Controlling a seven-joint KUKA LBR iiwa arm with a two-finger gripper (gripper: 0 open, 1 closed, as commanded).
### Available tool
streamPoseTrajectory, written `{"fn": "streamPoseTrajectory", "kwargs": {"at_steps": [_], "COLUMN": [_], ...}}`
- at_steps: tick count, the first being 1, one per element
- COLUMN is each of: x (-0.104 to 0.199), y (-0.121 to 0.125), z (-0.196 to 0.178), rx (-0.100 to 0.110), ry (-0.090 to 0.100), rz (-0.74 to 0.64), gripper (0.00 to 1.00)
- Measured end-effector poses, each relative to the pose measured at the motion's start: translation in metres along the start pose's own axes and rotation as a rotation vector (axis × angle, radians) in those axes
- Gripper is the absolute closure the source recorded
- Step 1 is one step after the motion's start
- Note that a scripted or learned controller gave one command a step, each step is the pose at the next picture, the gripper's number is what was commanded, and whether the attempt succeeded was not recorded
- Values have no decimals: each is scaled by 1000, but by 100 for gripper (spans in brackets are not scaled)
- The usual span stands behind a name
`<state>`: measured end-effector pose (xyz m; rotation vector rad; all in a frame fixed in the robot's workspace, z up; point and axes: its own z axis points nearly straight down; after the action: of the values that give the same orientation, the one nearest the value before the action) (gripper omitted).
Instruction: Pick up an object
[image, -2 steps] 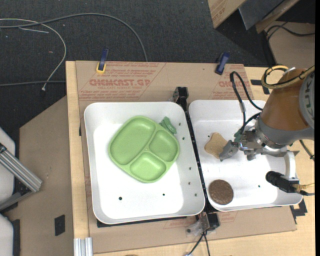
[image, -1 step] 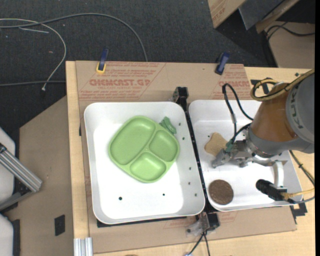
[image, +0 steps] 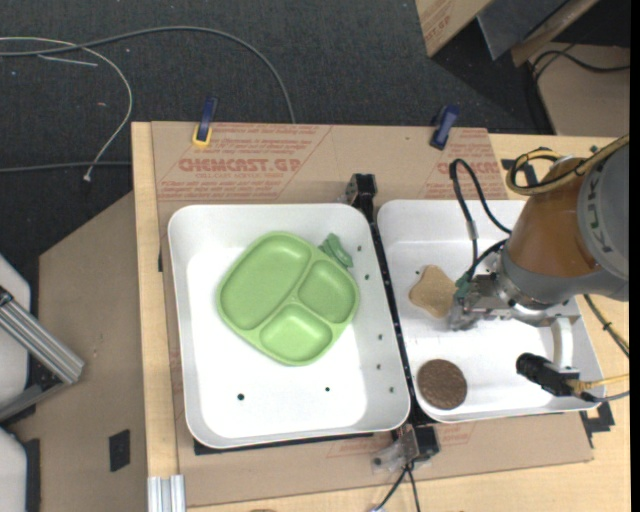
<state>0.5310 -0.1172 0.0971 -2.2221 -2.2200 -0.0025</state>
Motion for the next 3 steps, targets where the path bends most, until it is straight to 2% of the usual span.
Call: {"fn": "streamPoseTrajectory", "kwargs": {"at_steps": [1, 3], "x": [-1, -1], "y": [-8, -7], "z": [-47, -145], "rx": [-3, -6], "ry": [-2, -3], "rz": [0, -2], "gripper": [100, 100]}}
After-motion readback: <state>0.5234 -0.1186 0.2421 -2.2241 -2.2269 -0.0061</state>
